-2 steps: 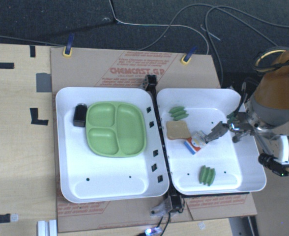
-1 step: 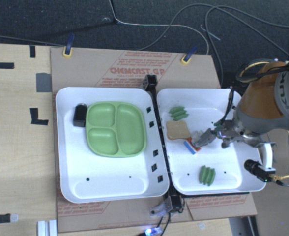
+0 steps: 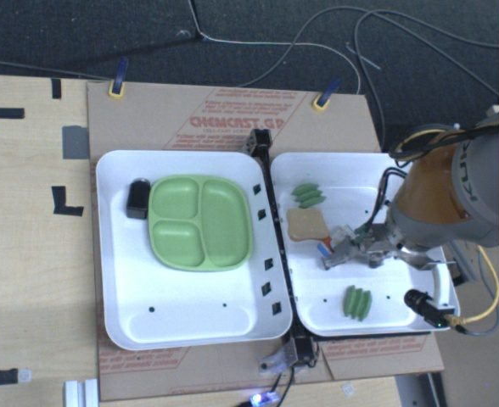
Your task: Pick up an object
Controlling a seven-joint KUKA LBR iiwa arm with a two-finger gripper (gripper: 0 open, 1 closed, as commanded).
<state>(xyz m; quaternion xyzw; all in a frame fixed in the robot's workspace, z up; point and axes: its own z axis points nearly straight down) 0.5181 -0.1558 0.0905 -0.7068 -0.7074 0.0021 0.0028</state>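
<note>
In the right bin, my gripper hangs low over the middle, reaching in from the right. Just left of it lies a tan flat piece, with a small red and blue item right at the fingertips. A green pod-like toy lies toward the back of the bin. Another green toy rests near the front edge. Nothing shows held between the fingers.
The left bin holds a green divided plate and a small black block beside it. A black divider runs between the bins. Cables trail across the dark bench at the back.
</note>
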